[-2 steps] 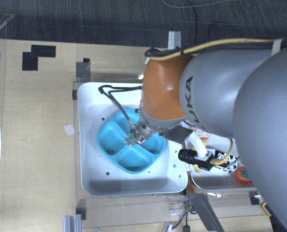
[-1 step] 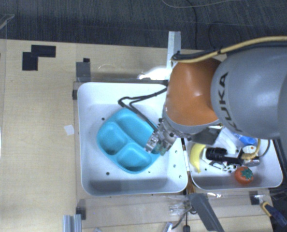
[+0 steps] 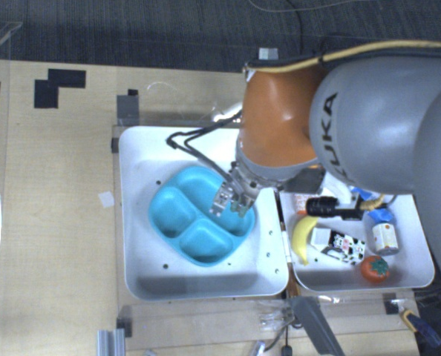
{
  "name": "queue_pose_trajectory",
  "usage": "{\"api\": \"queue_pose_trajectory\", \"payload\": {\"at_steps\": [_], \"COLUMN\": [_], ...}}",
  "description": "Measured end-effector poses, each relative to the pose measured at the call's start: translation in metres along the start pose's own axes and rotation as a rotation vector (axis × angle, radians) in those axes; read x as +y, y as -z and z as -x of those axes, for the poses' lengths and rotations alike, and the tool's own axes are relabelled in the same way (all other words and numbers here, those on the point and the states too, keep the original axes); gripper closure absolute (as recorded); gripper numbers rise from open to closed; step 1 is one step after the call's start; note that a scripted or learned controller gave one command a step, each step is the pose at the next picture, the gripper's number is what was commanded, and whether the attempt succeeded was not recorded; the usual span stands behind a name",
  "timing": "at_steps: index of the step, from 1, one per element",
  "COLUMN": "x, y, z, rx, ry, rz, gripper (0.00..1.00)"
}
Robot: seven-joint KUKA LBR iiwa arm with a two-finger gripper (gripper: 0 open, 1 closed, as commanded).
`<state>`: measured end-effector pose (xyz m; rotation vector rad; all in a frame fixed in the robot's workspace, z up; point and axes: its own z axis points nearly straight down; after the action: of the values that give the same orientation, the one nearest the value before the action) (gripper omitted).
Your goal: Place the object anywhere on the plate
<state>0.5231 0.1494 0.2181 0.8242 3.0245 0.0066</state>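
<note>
A blue plate (image 3: pixel 187 217) with three compartments lies in the left white bin (image 3: pixel 142 273). My gripper (image 3: pixel 232 199) hangs over the plate's right compartment, close above it. The grey arm with its orange band comes in from the upper right and covers the bin's far right corner. The fingers are small and dark against the plate, and I can make out nothing between them.
The right bin (image 3: pixel 421 273) holds a banana (image 3: pixel 302 237), a red tomato-like fruit (image 3: pixel 375 269), a small white can (image 3: pixel 384 237), a black marker (image 3: pixel 332 208), a patterned card and blue pieces. A black cable runs across the left bin's far side.
</note>
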Motion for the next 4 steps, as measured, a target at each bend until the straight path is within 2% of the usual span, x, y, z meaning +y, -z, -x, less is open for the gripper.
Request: {"api": "queue_pose_trajectory", "payload": {"at_steps": [1,2,3,4], "x": [-0.061,-0.077,-0.033,-0.005], "y": [-0.033,-0.033,-0.074,-0.038], "z": [-0.005,0.005,-0.022,-0.015], "rx": [0.002,0.001,0.004,0.0], "ry": [-0.139,0.081,0.155,0.437], "rz": [-0.003,-0.001,-0.002,0.001], "gripper": [1.0,1.0,1.0,1.0]}}
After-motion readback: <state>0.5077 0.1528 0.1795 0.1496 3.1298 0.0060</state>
